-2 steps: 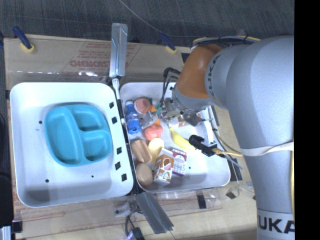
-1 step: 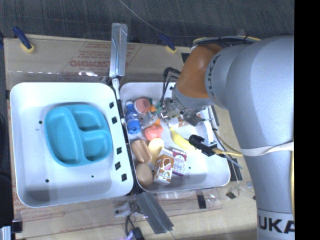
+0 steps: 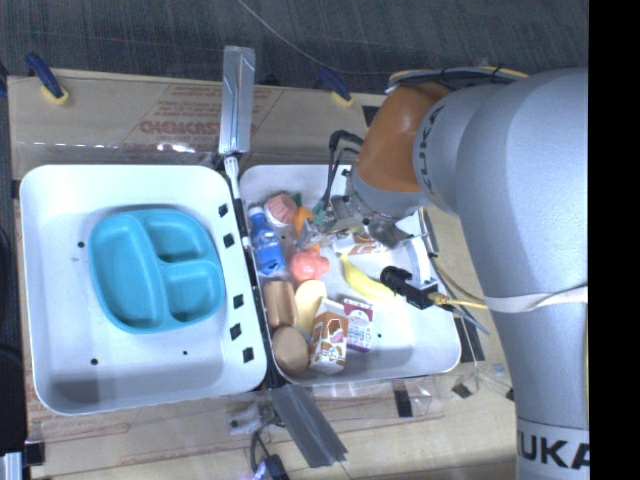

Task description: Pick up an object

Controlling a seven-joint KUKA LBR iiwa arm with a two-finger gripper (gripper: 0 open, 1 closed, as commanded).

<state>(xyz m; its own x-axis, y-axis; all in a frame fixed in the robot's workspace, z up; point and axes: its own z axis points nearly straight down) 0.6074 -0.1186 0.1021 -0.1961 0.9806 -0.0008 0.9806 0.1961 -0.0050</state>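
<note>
- The gripper hangs low over the far part of the right bin, close above the pile of small things; the wrist hides its tips, so the gap between them cannot be told.
- Nearest to it lie a round pink-red toy fruit, just toward the bin's near side, and a blue bottle against the bin's left wall, its long axis running from far edge to near edge.
- A yellow banana lies just nearer than the wrist, slanting toward the bin's right wall; a small carton and a brown egg-shaped piece sit by the near edge, well apart from the gripper.
- Judged from this, the pink-red fruit is the likeliest target: a short shift toward the near edge would bring the gripper over it.
- The arm reaches in over the right bin's right wall, its orange band above the far edge, wrist pitched down.
- The left bin holds a blue divided tray.
</note>
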